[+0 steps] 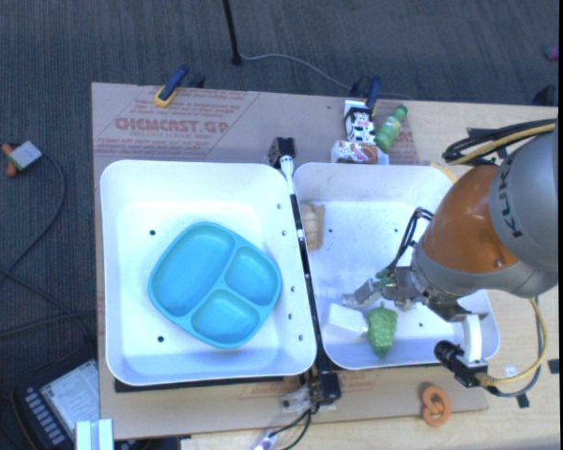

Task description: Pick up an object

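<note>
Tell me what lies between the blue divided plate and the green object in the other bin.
In the camera view, between the blue plate and green object lie the bins' adjoining walls and a white block.

Two bins sit side by side. The gripper (380,293) hangs in the right bin (357,223); a toy (382,329) lies just below it, and a divided plate (216,284) lies far left, in the left bin (131,204).

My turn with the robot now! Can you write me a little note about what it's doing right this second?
Gripper: low in the right bin, just above a green object; nothing seen held.
Things: green object and a white piece near that bin's front wall. Blue divided plate in the left bin.
Done: arm is down at the objects.
Left: grasp one and lift it.
</note>
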Controlling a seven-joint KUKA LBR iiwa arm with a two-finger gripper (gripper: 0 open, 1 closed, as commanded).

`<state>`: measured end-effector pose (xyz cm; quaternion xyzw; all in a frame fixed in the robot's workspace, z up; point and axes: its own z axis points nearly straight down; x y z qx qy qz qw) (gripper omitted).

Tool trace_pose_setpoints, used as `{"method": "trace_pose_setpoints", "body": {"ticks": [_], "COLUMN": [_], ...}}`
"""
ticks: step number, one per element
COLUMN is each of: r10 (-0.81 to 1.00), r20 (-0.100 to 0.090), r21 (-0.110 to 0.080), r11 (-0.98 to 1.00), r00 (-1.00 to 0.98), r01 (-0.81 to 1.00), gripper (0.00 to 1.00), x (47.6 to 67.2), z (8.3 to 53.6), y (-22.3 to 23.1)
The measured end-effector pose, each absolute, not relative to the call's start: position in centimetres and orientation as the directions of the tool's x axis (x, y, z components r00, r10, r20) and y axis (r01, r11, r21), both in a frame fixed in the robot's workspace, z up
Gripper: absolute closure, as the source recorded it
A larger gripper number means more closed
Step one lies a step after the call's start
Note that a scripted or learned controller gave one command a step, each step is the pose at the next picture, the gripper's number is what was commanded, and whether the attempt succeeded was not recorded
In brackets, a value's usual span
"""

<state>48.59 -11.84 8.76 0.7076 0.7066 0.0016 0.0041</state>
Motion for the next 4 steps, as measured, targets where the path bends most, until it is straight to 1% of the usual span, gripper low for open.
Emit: {"method": "trace_pose_setpoints", "body": {"ticks": [1,2,3,4], "r10": [1.000,1.000,1.000,1.000], "r20": [-0.006,0.000,0.001,-0.002], "r21": [0.010,0.002,-0.001,0.000], "r11": [-0.003,0.002,0.002,0.000], "r00": [0.003,-0.002,-0.002,0.000], "r01": [1.000,1.000,1.000,1.000], "gripper": [1.00,1.00,1.00,1.00], "x": [48.6,58.4,52.6,58.7], "z": [9.7,18.5,22.2,24.3], "y": [-11.9,-6.3,2.2,0.2]}}
